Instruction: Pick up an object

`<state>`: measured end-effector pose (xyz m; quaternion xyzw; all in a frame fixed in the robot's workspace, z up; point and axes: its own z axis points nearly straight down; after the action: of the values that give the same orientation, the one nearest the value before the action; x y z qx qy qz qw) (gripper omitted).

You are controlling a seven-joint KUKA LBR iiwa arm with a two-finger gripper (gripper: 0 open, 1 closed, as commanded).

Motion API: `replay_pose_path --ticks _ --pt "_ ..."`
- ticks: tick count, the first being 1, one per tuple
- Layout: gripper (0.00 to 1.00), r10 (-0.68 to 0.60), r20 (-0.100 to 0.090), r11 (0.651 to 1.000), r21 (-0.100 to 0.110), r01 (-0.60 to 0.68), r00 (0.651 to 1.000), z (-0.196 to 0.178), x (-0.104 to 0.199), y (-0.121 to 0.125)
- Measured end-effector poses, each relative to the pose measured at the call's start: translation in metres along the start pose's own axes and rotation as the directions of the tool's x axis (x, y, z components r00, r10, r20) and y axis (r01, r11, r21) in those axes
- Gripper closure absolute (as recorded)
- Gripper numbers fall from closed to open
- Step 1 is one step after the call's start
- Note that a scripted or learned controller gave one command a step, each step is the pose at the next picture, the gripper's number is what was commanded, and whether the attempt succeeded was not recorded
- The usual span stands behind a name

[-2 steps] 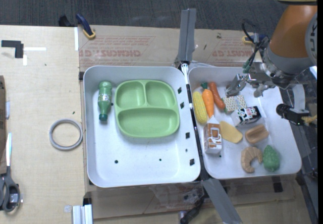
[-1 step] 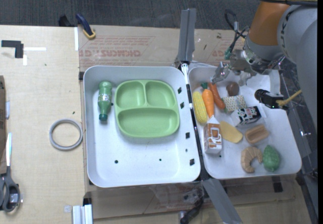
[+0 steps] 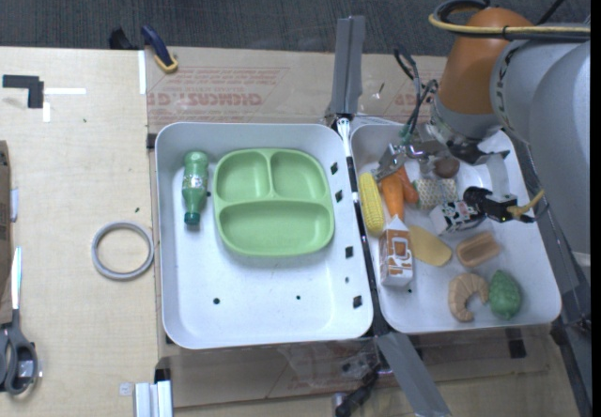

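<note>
Hovering gripper point(image 3: 402, 158) just above carrot point(image 3: 394, 194)

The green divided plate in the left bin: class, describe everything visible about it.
The green divided plate is a pale green, plastic-looking, rounded rectangle with three compartments: two small ones at the far side, one wide one nearer the camera. It lies flat in the left bin, right way up. A green bottle lies beside its left edge.

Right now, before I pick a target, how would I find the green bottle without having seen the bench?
Look at the left white bin, the one holding the green divided plate. The green bottle lies in the narrow gap between that plate's left edge and the bin's left wall. It is the one slim, capped item there; the toy food sits in the other bin.
</note>
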<state>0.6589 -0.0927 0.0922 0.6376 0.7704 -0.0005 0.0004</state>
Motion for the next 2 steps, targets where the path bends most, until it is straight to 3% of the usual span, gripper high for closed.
replay_pose_path --ticks 1,2 --pt "0.00 -0.118 0.001 0.993 -0.001 0.118 0.993 -0.085 -0.010 -0.002" --pt "0.00 -0.109 0.000 0.994 -0.001 0.109 0.994 0.000 -0.006 -0.001"
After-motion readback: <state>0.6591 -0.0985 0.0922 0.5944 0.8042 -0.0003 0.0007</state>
